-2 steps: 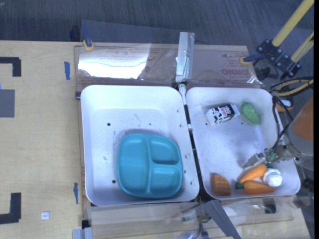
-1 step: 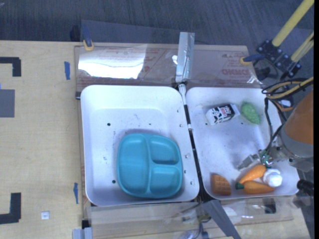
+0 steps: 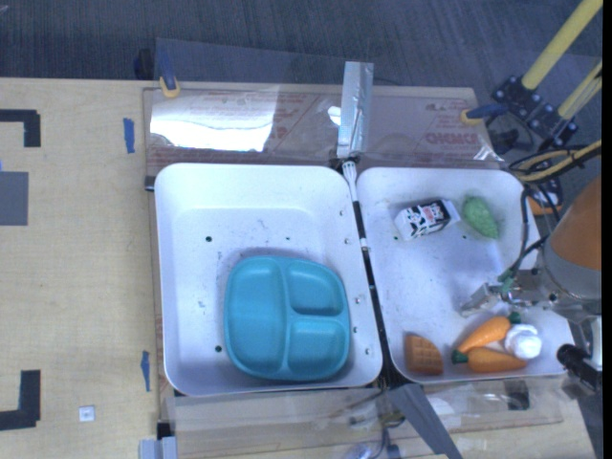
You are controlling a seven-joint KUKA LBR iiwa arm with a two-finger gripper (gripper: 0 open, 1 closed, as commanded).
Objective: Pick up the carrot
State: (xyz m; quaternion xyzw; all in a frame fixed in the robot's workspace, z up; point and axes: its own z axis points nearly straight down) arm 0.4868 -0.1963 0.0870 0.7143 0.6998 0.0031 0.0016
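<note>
You have the right white plastic bin (image 3: 421,352) with the grey arm's tool (image 3: 502,295) hovering at about four o'clock, grip state not discernible, so you're approaching: next, lower onto the orange carrot (image 3: 485,334) just below.

We see a tray (image 3: 285,318) in the left bin (image 3: 182,199). In the right bin (image 3: 430,275), the carrot (image 3: 486,334) lies beside a bottle (image 3: 523,340).

Teal tray (image 3: 285,331) (left bin (image 3: 191,199))
</note>
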